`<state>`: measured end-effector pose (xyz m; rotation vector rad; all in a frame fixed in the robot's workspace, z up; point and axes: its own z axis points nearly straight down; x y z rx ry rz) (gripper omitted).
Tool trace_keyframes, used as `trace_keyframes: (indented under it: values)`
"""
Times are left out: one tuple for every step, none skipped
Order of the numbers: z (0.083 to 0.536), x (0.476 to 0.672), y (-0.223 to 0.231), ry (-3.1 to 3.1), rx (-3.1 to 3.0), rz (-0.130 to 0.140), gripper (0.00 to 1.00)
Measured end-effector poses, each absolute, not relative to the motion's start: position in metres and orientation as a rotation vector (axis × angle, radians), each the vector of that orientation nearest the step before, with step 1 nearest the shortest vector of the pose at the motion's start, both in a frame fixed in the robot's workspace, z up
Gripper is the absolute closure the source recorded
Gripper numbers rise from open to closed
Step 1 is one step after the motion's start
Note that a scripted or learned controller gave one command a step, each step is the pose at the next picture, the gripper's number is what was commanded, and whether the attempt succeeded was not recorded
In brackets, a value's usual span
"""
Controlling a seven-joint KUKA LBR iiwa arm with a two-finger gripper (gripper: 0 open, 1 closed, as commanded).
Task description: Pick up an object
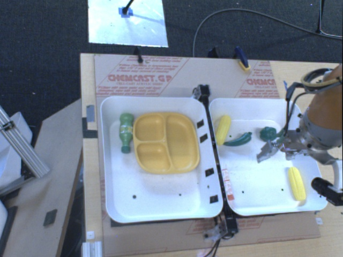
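1. Gripper [266, 153] low over the right bin [257, 199] — fingers spread, nothing between them.
2. Teal toy [268, 133] just beside the gripper; green pepper [239, 139], two yellow corn cobs [222, 129] [296, 183] nearby.
3. Left bin [123, 202] — yellow tray [165, 142], green bottle [126, 132].

Dark carpet floor [43, 36] fills the upper frame, with a shiny metal sheet [127, 15] at upper centre. The tan bench [177, 71] sits below; black cables [257, 17] loop at upper right.
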<state>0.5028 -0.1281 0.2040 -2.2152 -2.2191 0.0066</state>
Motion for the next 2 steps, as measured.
trace_keyframes:
  values:
    - [0.208,0.505,-0.128,-2.226,-2.218,-0.001,0.0]
    - [0.151,0.498,-0.121,-2.221,-2.217,0.003,0.0]
